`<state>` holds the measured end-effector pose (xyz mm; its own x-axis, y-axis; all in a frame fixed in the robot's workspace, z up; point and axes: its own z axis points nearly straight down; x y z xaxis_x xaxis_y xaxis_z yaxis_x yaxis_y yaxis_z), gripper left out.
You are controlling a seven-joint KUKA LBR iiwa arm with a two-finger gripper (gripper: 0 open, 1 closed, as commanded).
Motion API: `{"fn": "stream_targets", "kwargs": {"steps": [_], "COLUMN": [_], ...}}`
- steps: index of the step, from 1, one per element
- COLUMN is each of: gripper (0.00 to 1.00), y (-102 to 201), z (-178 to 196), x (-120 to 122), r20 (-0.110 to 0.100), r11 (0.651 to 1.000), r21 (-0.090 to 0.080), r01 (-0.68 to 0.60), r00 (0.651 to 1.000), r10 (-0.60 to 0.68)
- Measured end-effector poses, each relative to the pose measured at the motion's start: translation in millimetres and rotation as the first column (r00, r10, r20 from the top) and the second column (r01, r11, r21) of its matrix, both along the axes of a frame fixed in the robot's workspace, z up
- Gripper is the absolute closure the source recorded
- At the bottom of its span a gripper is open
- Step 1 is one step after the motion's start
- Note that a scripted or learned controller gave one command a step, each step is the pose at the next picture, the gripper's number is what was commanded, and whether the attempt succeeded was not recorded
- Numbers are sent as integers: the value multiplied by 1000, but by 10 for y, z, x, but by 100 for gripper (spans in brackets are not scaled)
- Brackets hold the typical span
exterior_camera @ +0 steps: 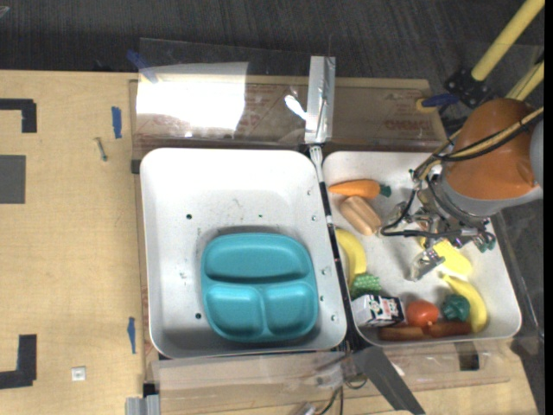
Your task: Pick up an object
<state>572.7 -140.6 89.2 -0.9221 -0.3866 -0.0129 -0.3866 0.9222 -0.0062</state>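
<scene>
Left bin (164, 197), centre of frame: teal tray (257, 285) w/ compartments, lying flat. Right bin (505, 305): banana (350, 251) at its left edge, carrot (354, 188) & wooden peg (359, 215) upper left, tomato (422, 312) nr bottom, yellow toy (467, 301) lower right. Gripper (423, 262) low over right bin, mid-right of frame, by a yellow piece (451, 258); open/closed – can't tell.

Pale wooden bench (60, 258) with black markings, dark grey carpet floor (216, 7) behind.

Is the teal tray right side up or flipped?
Right side up: the teal tray in the left bin shows three open compartments.
</scene>
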Motion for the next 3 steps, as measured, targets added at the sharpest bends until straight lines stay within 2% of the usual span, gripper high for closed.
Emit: {"fn": "stream_targets", "kwargs": {"steps": [1,2,3], "gripper": [100,100,100], "y": [13,510,379], "z": [136,1651,1935], "x": [35,405,687], "r20": [12,3,-2], "r11": [1000,998,970], "r21": [0,0,-1], "r01": [0,-63,-242], "r00": [1000,998,970], "r10": [0,63,242]}}
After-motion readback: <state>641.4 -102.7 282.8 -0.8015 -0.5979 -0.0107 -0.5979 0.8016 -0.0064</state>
